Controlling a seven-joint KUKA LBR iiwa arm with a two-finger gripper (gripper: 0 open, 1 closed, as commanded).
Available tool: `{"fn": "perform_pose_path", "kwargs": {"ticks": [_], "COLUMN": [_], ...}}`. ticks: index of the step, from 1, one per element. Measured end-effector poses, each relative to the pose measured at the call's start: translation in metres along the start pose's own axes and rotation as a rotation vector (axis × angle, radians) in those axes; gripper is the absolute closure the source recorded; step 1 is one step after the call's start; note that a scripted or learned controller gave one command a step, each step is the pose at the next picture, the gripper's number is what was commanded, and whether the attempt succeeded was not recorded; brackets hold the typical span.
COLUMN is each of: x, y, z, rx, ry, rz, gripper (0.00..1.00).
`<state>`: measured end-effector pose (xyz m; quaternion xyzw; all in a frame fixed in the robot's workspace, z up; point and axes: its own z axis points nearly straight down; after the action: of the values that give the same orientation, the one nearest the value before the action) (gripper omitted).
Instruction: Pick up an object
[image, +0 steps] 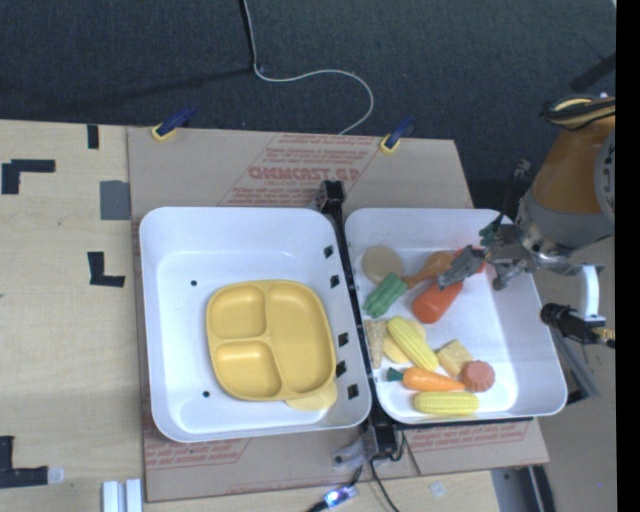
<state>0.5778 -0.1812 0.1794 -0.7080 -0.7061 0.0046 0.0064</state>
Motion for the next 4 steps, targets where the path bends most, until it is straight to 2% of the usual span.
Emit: {"fn": "perform_pose_path", "kwargs": {"ticks": [1,3,4], "x": [0.0,0.009,0.009], "y": [0.003,-0.004,-0.003], "z": [-0.009,0.098,0.083], "rx": [-0.014,-0.014,-0.017], "ry": [-0.003,-0.004,-0.003], "rz": [-0.004,-0.005,-0.005], "gripper": [0.0,0.0,1.0]}}
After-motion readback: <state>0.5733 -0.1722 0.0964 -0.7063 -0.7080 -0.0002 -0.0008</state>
